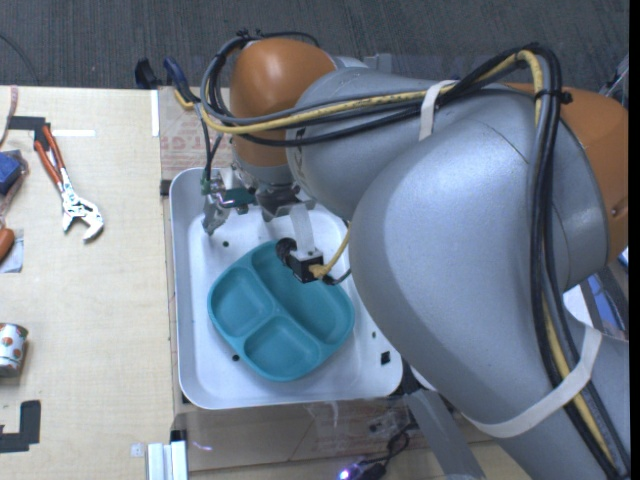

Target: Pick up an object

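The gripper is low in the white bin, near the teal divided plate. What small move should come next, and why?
Probably a short shift toward the plate's upper rim, then closing. The gripper hangs just above the teal divided plate in the white bin, and nothing shows between its fingers. The plate lies flat, so its raised rim seems the likeliest place to grip.

Dark grey carpet floor (90,18) spans twelve o'clock, while a pale wooden benchtop (100,308) fills nine o'clock.
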Controlling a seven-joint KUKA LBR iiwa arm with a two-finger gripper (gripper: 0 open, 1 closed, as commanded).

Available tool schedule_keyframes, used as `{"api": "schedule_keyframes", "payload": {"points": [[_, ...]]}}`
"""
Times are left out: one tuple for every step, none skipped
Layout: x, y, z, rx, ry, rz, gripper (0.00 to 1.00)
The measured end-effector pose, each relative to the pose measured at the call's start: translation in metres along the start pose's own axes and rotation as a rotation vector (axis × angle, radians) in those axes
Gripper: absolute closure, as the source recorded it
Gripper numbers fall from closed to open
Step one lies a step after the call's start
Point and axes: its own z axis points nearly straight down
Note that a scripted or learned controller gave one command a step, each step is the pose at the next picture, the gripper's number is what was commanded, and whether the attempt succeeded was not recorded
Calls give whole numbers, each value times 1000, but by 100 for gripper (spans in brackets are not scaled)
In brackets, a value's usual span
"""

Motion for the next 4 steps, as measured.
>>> {"api": "schedule_keyframes", "payload": {"points": [[-41,-27,0,2,1,118,0],[3,-117,0,-5,0,-64,0],[-1,-89,-99,3,0,314,0],[-24,-52,1,3,-1,313,0]]}}
